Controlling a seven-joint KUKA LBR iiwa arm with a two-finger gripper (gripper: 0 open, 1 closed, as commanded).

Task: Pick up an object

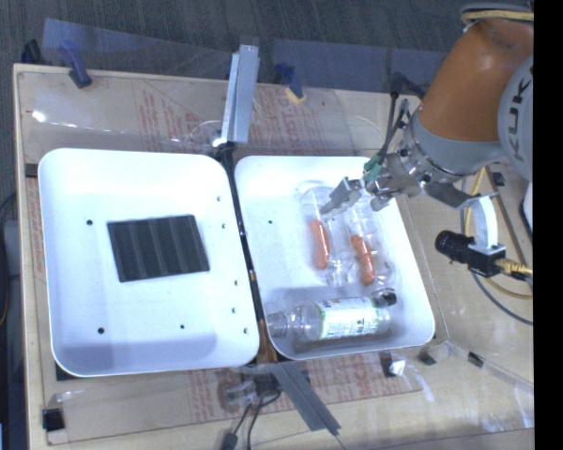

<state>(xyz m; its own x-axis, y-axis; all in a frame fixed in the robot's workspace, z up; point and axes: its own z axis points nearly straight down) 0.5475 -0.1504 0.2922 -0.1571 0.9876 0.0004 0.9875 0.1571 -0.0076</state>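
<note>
Hand (357,190) hovers low over right bin (263,251), near clear packet of orange sticks (342,247), apparently lining up a grasp; whether it is spread or closed, cannot tell; plastic bottle (333,320) lies along bin's near wall; dark mat (158,247) in left bin (66,251).

Counter (131,111): pale wood surface under a clear sheet. Left white bin (66,186) and right white bin (263,195) sit directly on it, touching along a central divider, blue clamps (75,71) beyond the left bin's far edge.
</note>
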